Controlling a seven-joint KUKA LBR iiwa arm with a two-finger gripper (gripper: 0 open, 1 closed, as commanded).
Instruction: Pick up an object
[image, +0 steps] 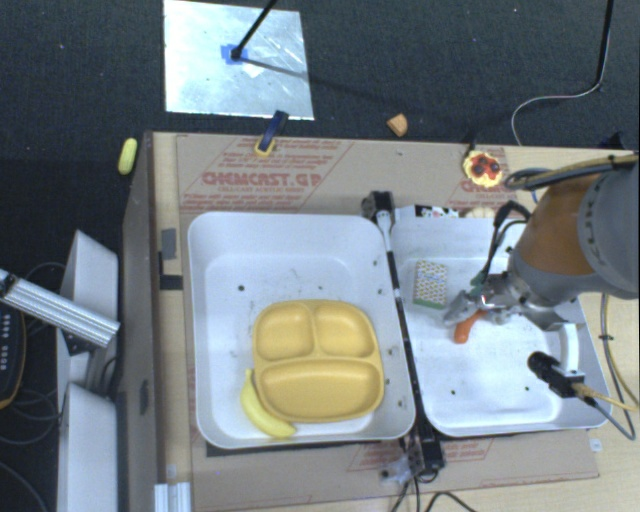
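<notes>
Left bin (215, 262) carries a yellow divided tray (318, 360) and banana (262, 412). In the right bin (520, 405), the gripper (474, 305) hovers just over a small orange object (463, 329); jaws' state cannot be told. Best to centre squarely over it before closing, clear of the green-speckled card (431, 283).

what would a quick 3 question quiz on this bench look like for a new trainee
1. True or false: the yellow divided plate lies in the right bin.
2. Which thing lies nearest the gripper? A) banana B) orange object C) green patterned square
3. Fill in: the banana lies against the plate's ____ edge, as the camera sees it.

Key:
1. False: it lies in the left bin.
2. B; whether the fingers touch it cannot be told.
3. Lower left.
</notes>
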